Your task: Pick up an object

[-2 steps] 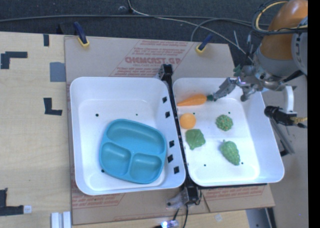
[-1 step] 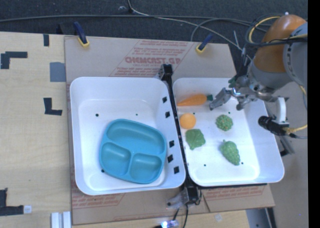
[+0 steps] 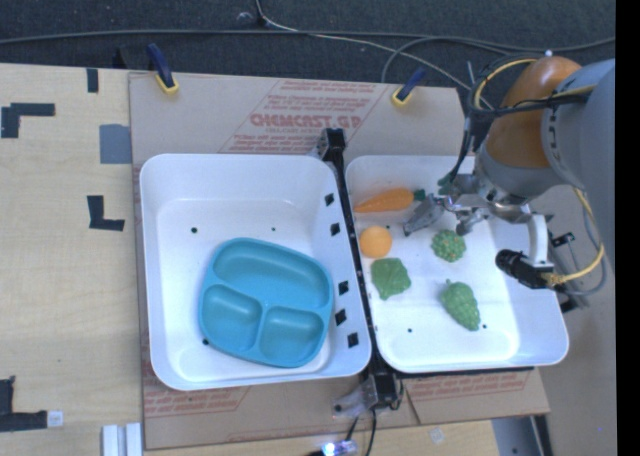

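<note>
The right bin (image 3: 540, 339) holds an orange carrot (image 3: 386, 201) along its far left wall, an orange ball (image 3: 375, 241) below it, and three green broccoli pieces: one (image 3: 390, 277) near the ball, one (image 3: 449, 245) in the middle, one (image 3: 461, 304) toward the front. My gripper (image 3: 432, 216) hangs over the bin's far part, between the carrot and the middle broccoli. Its fingers spread apart and hold nothing.
The left bin (image 3: 170, 184) holds a blue divided tray (image 3: 266, 301). A black divider (image 3: 346, 244) with clips separates the two bins. Cables run across the dark floor at the back, and the arm's grey body (image 3: 560, 144) looms over the right bin's far right corner.
</note>
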You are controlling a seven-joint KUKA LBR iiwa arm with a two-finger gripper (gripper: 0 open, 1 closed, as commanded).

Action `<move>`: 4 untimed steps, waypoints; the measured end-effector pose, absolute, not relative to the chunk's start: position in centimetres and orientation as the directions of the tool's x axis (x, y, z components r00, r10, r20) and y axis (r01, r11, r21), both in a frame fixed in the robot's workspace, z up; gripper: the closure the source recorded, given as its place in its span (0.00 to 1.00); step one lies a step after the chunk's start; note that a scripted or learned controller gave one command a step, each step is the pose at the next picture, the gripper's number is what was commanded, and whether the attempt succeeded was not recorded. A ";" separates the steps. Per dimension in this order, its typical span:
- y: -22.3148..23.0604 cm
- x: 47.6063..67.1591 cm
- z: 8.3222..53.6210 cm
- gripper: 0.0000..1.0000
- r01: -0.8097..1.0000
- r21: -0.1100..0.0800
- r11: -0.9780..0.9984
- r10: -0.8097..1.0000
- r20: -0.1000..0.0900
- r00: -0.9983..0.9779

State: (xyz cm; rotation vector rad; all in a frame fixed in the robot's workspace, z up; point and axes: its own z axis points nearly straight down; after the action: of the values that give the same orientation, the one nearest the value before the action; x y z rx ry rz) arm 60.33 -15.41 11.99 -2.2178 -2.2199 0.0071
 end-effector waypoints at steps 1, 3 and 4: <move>-15.6 60.7 8.8 0.00 1.000 0.012 0.002 1.000 -0.008 -0.002; -15.2 61.6 14.6 1.00 1.000 0.002 0.002 1.000 0.000 -0.002; -15.8 61.7 20.7 1.00 1.000 0.005 0.001 1.000 -0.001 -0.001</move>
State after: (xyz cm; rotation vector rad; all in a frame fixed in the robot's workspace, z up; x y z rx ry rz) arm 61.70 -15.81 20.74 -2.2233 -2.2256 -0.0039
